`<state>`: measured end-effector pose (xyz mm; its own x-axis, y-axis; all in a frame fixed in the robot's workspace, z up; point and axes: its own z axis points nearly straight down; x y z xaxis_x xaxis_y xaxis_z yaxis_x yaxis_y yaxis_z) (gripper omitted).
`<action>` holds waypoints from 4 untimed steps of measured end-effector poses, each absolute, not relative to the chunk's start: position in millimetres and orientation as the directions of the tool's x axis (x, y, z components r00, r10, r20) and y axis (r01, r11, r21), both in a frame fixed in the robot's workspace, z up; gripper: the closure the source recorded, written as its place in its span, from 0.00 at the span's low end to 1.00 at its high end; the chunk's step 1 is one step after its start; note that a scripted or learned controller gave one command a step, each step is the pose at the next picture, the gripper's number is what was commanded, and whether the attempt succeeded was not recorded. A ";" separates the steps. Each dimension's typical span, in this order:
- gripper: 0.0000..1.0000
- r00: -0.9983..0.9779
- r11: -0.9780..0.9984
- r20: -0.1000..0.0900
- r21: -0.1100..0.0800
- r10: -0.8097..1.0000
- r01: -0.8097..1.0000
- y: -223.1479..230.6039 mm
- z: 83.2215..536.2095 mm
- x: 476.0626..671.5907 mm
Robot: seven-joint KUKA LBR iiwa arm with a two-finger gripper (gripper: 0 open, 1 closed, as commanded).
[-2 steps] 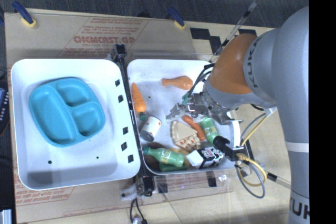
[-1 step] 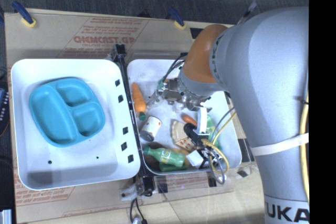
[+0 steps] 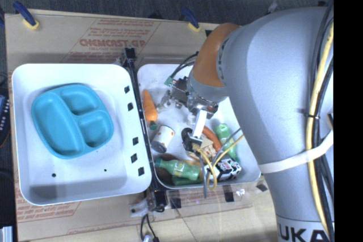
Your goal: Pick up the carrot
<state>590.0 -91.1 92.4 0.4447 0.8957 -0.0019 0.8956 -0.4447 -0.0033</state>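
The carrot (image 3: pixel 149 106) lies in the right bin (image 3: pixel 157 77), close against its left wall, in the middle of the frame, running nearly straight up and down the picture with nothing gripping it. Just below it sits a small white cup (image 3: pixel 165 134) tipped on its side, and lower still a green bottle (image 3: pixel 180 170) lies flat near the bin's bottom edge. To the carrot's right the grey arm (image 3: pixel 272 82) comes down over the bin; its jaws hang over the clutter at the bin's middle, apart from the carrot, and I cannot tell if they are open or closed. The left bin (image 3: pixel 85 175) holds a blue divided plate (image 3: pixel 71 119). Both bins rest on the brown bench (image 3: pixel 85 37).
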 end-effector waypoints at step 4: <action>0.00 0.832 -0.832 -0.004 -0.006 0.555 0.555 -90.0 92.0 605.8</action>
<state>605.8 -90.0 92.0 0.8317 0.5552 -0.0038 0.5552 -0.8317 -0.0064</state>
